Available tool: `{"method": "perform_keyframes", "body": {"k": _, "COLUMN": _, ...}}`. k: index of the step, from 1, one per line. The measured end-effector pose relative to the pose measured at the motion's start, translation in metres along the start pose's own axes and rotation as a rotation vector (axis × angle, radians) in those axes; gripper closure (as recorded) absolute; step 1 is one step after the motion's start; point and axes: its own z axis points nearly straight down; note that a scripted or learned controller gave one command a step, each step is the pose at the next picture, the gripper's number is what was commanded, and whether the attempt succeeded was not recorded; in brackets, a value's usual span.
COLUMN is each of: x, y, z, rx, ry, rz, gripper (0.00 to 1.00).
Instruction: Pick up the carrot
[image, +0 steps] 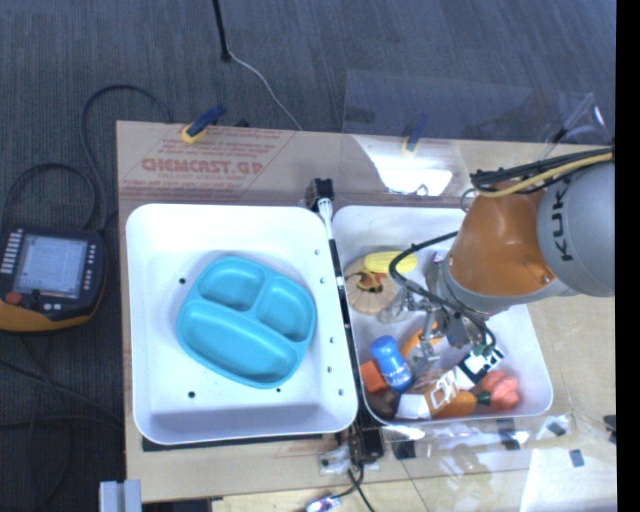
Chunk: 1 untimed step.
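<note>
My gripper (436, 338) hangs low over the middle of the right bin (525, 330), under the orange wrist band. An orange, carrot-like piece (459, 404) lies by the bin's front wall, a little in front of and to the right of the gripper. It lies among other toys, and a white tag partly covers it. Nothing visibly sits in the gripper.
A blue bottle-like toy (391, 362) and a small orange block (372, 376) lie left of the gripper, and a red toy (506, 390) sits front right. A yellow toy (378, 263) and a tan round one (367, 287) lie at the back. The left bin (160, 400) holds a blue divided plate (247, 318).
</note>
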Motion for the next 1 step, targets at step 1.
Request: {"method": "perform_keyframes", "body": {"k": 1, "x": -0.0026, "y": -0.0005, "z": -0.0115, "rx": 0.003, "ry": -0.004, "rz": 0.0, "gripper": 1.0}}
